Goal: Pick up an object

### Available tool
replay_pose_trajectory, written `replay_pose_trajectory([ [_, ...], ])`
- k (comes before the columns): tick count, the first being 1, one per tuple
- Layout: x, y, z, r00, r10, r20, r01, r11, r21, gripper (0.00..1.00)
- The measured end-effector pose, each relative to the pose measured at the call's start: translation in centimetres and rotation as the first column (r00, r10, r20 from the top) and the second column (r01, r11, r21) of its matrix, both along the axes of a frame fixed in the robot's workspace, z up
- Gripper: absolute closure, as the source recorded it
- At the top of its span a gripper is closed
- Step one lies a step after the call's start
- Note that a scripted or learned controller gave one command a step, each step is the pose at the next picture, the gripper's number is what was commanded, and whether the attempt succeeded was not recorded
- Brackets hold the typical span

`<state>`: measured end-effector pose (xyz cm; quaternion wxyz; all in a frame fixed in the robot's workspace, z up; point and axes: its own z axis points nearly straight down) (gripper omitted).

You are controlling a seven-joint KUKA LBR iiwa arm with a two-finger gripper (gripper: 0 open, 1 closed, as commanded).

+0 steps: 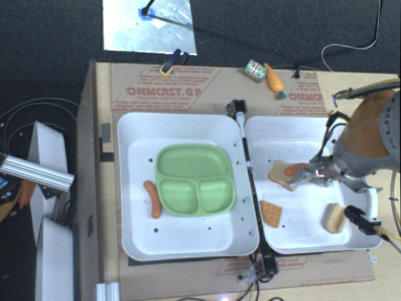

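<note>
1. Risk: the gripper [303, 174] sits low in the right bin [313, 130], right at a tan bread-like piece [280, 174] w/ an orange bit [294, 168] on top. Judged from here, a close could catch just the orange bit or the edge of the bread, & either could slip out on the lift.
2. Risk: the bread piece lies near the divider [245, 162] btw the two bins; a push instead of a grasp may shove it against that wall.
3. Jaws: cannot tell how far open they are. The tip is dark & blurred against the orange bit. It appears to touch or nearly touch that bit, but nothing is clearly seen btw the jaws, so no hold can be claimed.
4. Other candidates, relative to the bread piece: a waffle-like square [270, 213] just below it, a tan roll [334, 218] well to its right-below.
5. Left bin [141, 130]: green divided plate [195, 179], sausage [152, 199] beside it, well apart from the arm.
</note>
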<state>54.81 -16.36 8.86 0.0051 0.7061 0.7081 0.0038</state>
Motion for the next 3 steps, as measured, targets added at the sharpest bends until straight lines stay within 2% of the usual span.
replay_pose_trajectory([
  [1,12.1,1.2,-0.3,1.0,0.002,-0.009,-0.002,1.0,0.001,0.0],
  [2,12.2,1.2,0.8,1.0,0.007,-0.006,-0.007,1.0,-0.001,1.0],
  [3,12.2,7.4,7.4,1.0,0.004,-0.007,-0.003,1.0,0.002,1.0],
])
